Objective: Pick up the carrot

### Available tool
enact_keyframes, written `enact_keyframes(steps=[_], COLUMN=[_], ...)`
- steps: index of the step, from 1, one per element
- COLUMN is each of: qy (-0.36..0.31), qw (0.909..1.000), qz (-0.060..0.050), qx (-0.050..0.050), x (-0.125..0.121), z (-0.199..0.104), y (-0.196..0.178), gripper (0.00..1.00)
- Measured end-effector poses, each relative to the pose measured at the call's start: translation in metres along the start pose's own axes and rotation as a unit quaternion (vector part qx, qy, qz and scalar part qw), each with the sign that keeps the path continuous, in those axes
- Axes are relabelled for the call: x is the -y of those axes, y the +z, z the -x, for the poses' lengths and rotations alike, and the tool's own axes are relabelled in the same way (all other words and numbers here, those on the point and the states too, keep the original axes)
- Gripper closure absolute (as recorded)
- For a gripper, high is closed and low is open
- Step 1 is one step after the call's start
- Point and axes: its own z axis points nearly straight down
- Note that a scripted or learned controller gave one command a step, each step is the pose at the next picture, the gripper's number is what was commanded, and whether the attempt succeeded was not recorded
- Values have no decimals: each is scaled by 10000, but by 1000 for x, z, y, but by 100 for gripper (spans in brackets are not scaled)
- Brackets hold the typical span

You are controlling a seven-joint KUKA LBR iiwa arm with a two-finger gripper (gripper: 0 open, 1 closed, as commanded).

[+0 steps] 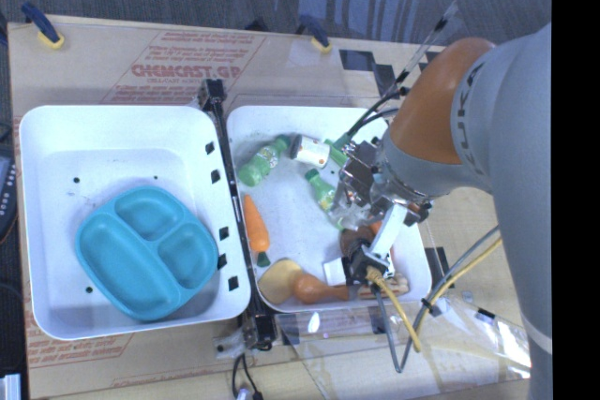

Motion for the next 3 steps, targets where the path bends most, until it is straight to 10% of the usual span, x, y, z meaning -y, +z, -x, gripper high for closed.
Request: enact_keyframes(steps=[1,2,3], qy=[-1,-484,133], qw=[10000,9988,9999], qz=[-31,-52,-19], qx=[18,47,39], x=[1,38,1], z=[0,-43,-43], y=[3,63,61], gripper=[0,0,0])
